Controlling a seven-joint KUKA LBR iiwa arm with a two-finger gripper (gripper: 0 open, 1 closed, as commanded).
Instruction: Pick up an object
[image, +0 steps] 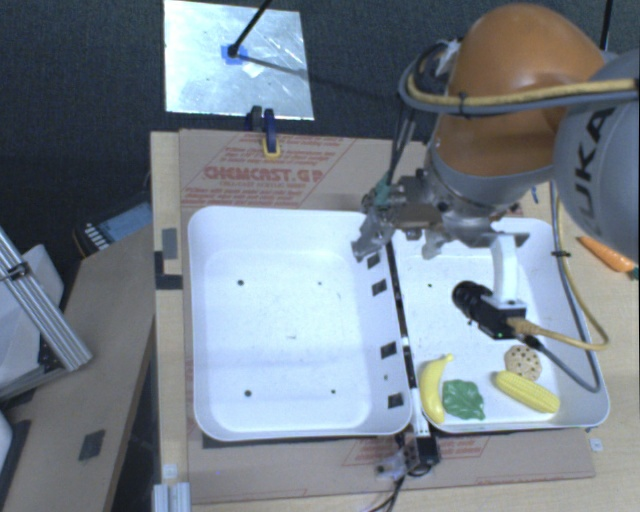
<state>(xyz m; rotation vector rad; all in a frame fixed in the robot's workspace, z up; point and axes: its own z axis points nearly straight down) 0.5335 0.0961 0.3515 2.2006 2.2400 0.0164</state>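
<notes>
From above and at a slant, the camera view shows the counter carrying two shallow white bins side by side on a sheet of cardboard printed with red lettering. The grey arm comes in from the right, its orange band high over the far part of the right bin. The gripper hangs over the far end of the ridge where the two bins meet, just at the right edge of the left bin. Its metal parts are bunched and blurred, so I cannot tell whether it is wide or narrow, and nothing is seen held in it.

The things to pick all lie in the near part of the right bin, well apart from the gripper. A yellow banana lies beside the centre ridge, with a green leafy piece touching its right side. Farther right a round tan cookie sits just beyond a yellow corn cob.

On the far side, a yellow and blue clamp grips the cardboard's edge, below a shiny silver sheet.
</notes>
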